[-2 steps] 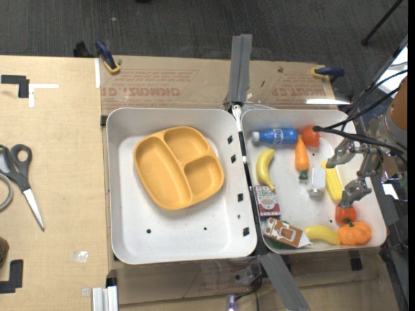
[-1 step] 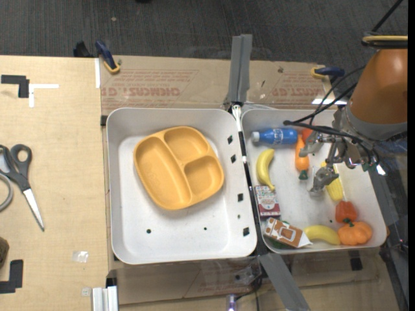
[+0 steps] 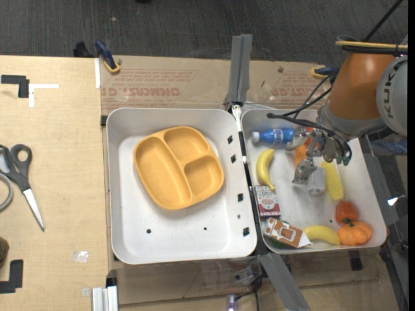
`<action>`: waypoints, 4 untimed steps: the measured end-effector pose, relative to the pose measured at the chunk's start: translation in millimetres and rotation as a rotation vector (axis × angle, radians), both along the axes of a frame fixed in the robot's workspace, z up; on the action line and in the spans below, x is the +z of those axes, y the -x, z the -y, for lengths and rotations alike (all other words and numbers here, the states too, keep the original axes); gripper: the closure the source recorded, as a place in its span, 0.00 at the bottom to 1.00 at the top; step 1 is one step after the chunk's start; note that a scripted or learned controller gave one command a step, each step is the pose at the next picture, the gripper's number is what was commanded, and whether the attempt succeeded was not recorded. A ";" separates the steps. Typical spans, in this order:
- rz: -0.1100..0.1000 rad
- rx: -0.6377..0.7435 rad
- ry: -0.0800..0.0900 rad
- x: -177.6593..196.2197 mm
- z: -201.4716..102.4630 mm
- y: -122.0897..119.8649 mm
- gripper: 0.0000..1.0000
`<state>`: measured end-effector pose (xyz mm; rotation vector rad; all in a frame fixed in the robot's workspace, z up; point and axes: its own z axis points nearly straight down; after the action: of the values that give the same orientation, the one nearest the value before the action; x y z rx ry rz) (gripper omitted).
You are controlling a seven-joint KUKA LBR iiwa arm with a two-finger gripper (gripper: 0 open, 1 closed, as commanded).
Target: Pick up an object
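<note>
Two bins: a left bin (image 3: 117, 193) and a right bin (image 3: 376, 193), side by side on the bench.
Left bin: holds an orange divided plate (image 3: 178, 167).
Right bin: blue bottle (image 3: 273, 135) near the back; banana (image 3: 264, 167) at the left side; another banana (image 3: 333, 180) right of the gripper; a third banana (image 3: 322, 234) at the front; small red carton (image 3: 267, 201); a second carton (image 3: 285, 233) at the front left; orange pumpkin (image 3: 355, 230) and red-orange pepper (image 3: 346, 210) at the front right.
Gripper: gripper (image 3: 307, 173) low over the middle of the right bin, between two bananas; whether its fingers are apart or closed, I cannot tell.
Bench at left: scissors (image 3: 24, 180).
</note>
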<state>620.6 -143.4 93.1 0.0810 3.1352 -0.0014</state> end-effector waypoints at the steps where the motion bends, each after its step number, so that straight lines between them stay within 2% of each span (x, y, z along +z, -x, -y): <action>1: 0.001 -0.098 0.000 0.6 -0.4 -1.6 0.00; 2: -0.010 -0.232 0.001 0.0 -9.4 -7.4 0.00; 3: 0.003 -0.229 0.002 11.2 -9.9 -10.5 1.00; 4: 0.000 -0.302 -0.002 119.0 -68.6 -15.2 1.00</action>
<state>635.8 -74.8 212.1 0.5523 3.0877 -0.0001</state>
